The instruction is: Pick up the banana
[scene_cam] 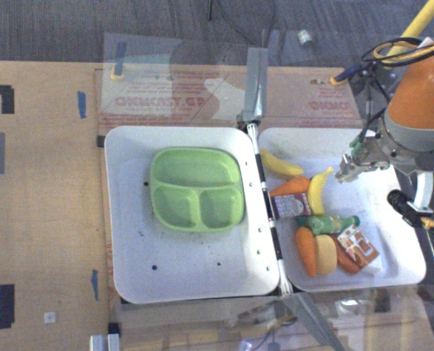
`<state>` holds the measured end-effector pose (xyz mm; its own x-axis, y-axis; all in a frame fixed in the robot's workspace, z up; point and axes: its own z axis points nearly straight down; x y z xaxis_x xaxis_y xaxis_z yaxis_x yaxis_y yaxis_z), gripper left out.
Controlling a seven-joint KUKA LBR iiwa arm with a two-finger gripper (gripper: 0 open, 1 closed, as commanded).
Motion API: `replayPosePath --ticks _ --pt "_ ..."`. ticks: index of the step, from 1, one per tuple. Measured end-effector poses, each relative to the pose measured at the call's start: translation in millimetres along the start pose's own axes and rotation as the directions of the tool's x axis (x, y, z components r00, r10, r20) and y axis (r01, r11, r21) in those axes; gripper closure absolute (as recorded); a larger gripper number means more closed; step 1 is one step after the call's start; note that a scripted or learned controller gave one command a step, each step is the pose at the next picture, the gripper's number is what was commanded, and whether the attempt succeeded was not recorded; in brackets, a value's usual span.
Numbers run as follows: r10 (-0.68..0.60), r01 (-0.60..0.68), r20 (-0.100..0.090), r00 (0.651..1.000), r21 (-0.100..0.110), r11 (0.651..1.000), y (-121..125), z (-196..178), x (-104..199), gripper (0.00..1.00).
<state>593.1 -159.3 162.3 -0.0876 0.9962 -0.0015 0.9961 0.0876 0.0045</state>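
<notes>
A yellow banana lies in the right bin, curved, with its upper tip pointing up and right. A second yellow banana-shaped piece rests by the bin's left wall, just above an orange carrot. My gripper hangs over the right bin's upper middle, just right of the first banana's upper tip and apart from it. Nothing shows in the gripper's grasp.
Below the banana lie a dark red packet, a green bottle, another carrot, a yellow oval piece and a red-and-white packet. The left bin holds a green divided plate. Cables hang at the upper right.
</notes>
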Motion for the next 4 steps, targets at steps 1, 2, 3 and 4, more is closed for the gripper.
replayPosePath --ticks 1,2,3,4 --pt "0.001 -0.001 0.000 1.000 0.000 1.000 0 0 0 0.00" --pt "-0.093 0.093 0.000 0.996 0.001 0.996 33 -29 28 0.00" --pt "-0.150 0.150 0.001 0.989 0.001 0.989 74 -20 -8 0.00" --pt "-0.290 0.290 0.001 0.957 -0.003 0.957 22 64 30 0.00"
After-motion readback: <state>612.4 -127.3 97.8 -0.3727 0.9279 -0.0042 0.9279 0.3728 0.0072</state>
